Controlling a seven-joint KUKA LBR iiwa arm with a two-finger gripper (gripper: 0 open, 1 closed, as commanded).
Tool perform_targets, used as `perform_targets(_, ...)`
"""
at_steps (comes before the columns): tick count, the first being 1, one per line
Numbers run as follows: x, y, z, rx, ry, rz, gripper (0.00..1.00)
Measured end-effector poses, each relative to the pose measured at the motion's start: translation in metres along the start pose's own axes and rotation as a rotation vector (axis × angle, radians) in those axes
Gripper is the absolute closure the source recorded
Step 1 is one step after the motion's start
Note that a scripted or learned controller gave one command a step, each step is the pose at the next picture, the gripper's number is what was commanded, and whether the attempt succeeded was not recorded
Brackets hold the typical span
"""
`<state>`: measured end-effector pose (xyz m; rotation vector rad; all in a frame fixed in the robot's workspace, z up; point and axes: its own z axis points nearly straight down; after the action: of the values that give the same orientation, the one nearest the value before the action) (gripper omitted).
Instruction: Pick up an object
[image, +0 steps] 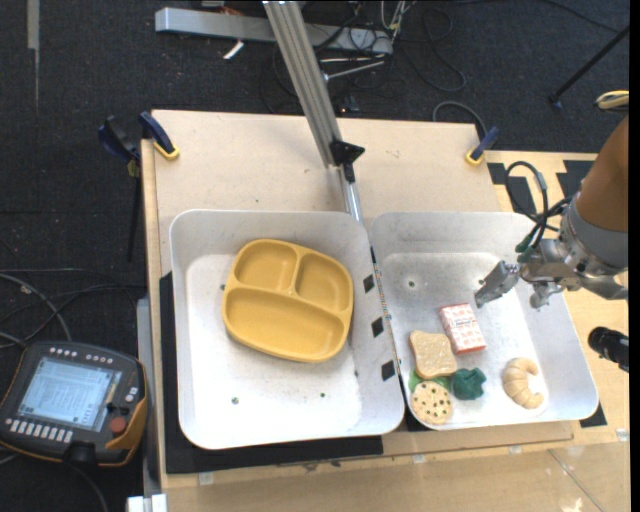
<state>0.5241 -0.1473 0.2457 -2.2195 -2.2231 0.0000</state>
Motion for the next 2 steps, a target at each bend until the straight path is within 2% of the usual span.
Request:
perform_targets(1,0.000,0.000,0.000,0.000,0.000,0.001,0.00)
perform_targets(2,0.002,-0.005,0.063,0.007,0.001,0.003,0.00)
